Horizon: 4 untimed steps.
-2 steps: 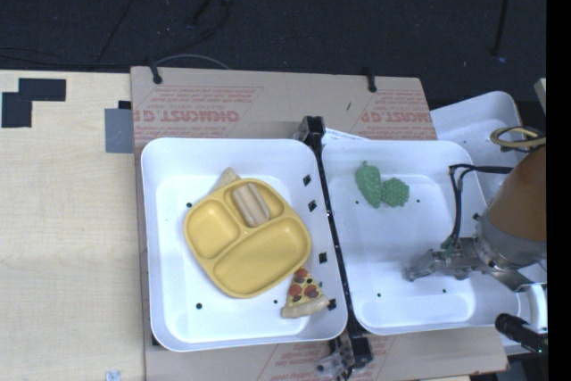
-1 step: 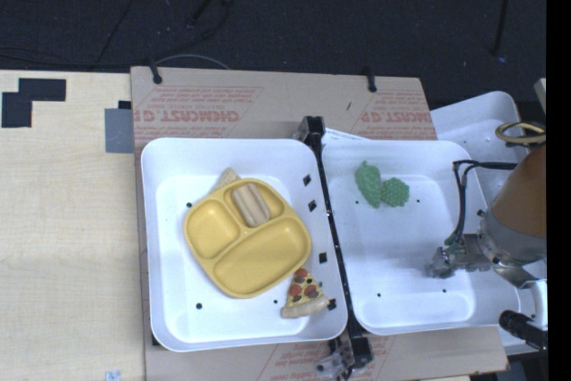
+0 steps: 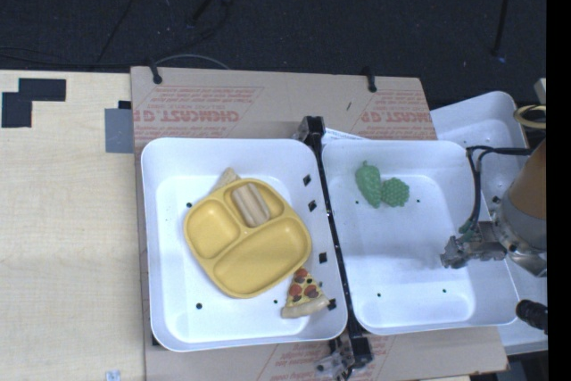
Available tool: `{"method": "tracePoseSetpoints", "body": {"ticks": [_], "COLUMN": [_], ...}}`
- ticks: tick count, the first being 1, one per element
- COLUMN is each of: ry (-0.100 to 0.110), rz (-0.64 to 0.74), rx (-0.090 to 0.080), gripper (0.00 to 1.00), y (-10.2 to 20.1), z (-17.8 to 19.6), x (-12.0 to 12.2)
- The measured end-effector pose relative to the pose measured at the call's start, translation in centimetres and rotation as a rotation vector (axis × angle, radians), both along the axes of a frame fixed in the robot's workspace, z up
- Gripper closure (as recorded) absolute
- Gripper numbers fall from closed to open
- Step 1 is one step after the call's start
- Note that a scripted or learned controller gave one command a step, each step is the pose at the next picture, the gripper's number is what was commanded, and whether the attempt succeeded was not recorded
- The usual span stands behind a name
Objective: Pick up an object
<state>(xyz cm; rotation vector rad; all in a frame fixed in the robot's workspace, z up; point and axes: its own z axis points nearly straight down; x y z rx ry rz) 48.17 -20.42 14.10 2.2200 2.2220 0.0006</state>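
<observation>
The green toy [image 3: 382, 187] lies at ten o'clock from the end effector [image 3: 457, 256], well apart; I cannot tell the end effector's opening or whether it has anything

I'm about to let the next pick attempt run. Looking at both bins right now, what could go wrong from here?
1. The gripper sits low by the right bin's right wall, so a careless move could clip that wall.
2. The green toy lies well away from it, so closing here would likely grab nothing.
3. The pizza slice lies flat against the yellow tray, a hard grasp.
</observation>
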Motion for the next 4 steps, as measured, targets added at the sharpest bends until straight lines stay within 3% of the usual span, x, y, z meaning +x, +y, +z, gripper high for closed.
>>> {"method": "tracePoseSetpoints", "body": {"ticks": [2,4], "ry": [-0.001,0.005], "rz": [0.001,0.004], "rx": [0.0,0.003], "gripper": [1.0,1.0], "y": [0.2,11.1], "z": [9.0,8.5], "x": [-0.2,1.6]}}
